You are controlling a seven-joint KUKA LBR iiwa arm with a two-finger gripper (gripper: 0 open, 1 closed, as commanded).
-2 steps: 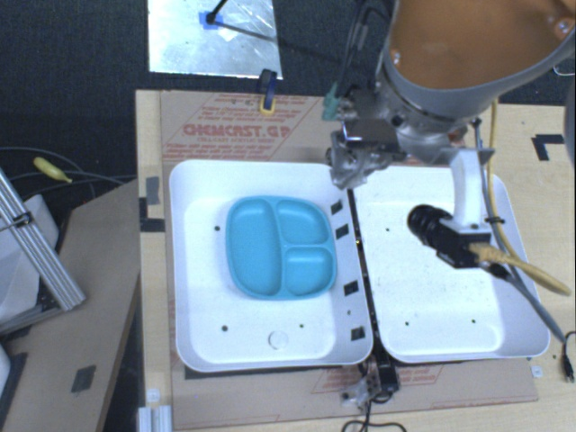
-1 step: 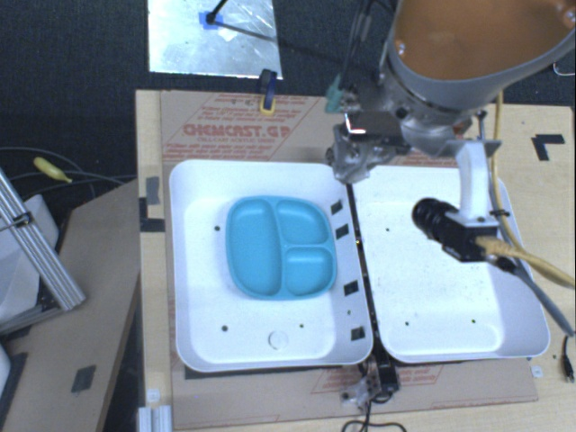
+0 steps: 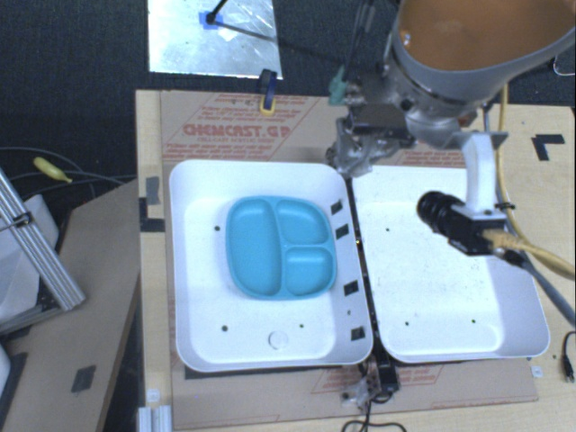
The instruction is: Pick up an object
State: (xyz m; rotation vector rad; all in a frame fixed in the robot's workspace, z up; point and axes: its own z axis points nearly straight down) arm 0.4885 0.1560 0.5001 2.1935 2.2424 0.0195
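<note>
Your blue plate [image 3: 279, 247] lies in the left bin [image 3: 193, 268], at seven o'clock from the gripper [image 3: 360, 156]; its grip can't be told.

The bench [image 3: 153, 268] carries a printed cardboard sheet [image 3: 234, 124]. On that sheet two shallow white bins sit side by side, touching: the left bin [image 3: 193, 313] and the right bin [image 3: 450, 331].

Smooth, glossy blue plastic divided plate [image 3: 279, 247]; matt white plastic bins [image 3: 202, 331]; shiny crinkled metal foil sheet [image 3: 180, 34] at eleven o'clock.
</note>
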